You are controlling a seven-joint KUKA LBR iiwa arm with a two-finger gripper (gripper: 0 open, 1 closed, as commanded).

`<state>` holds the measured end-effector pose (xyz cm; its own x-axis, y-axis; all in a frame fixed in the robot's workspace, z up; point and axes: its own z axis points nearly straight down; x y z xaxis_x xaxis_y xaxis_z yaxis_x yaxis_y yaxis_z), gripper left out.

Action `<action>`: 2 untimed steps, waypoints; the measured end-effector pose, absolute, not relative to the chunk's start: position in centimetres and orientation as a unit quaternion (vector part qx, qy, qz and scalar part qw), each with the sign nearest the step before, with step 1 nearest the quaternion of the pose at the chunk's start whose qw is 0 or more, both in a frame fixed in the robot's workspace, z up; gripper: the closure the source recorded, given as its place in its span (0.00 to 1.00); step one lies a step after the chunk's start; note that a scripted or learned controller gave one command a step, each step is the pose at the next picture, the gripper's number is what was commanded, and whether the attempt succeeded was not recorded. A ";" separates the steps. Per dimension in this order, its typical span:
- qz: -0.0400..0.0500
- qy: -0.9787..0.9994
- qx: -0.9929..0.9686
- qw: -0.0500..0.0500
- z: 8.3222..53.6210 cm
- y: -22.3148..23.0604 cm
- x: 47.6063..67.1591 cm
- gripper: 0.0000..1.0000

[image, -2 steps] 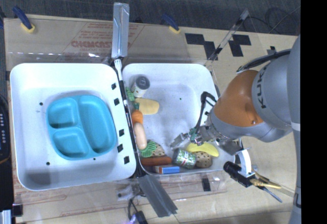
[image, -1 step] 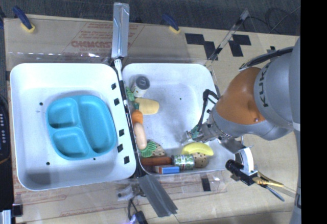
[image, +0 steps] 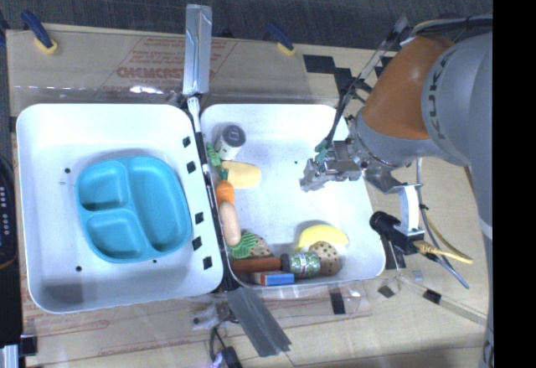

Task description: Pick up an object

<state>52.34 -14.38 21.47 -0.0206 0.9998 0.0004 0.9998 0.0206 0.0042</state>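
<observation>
My gripper point(image: 316, 173) hangs over the middle of the right bin point(image: 276, 119), with bare white floor under it. No object shows in it. A yellow wedge point(image: 323, 235) lies below it, near the bin's front right. Left of the gripper rests a pale yellow block point(image: 240, 174), and a small grey can point(image: 232, 137) stands behind that. An orange carrot point(image: 224, 192) and a pinkish sausage point(image: 229, 225) line the bin's left wall.
Along the right bin's front edge sit a brown speckled ball point(image: 327, 255), a dark green bottle point(image: 300, 265), a brown stick point(image: 258, 265) and a small blue and red box point(image: 274, 278). The left bin point(image: 42, 132) holds a blue divided tray point(image: 134, 207).
</observation>
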 end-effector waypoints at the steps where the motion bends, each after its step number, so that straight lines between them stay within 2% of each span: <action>1: 0.000 0.736 0.677 0.000 9.3 -10.8 59.0 1.00; 2: 0.000 0.728 0.685 0.000 12.0 -10.2 59.1 1.00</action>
<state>59.08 -10.16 11.96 -0.0606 0.9982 0.0007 0.9982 0.0606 -0.0007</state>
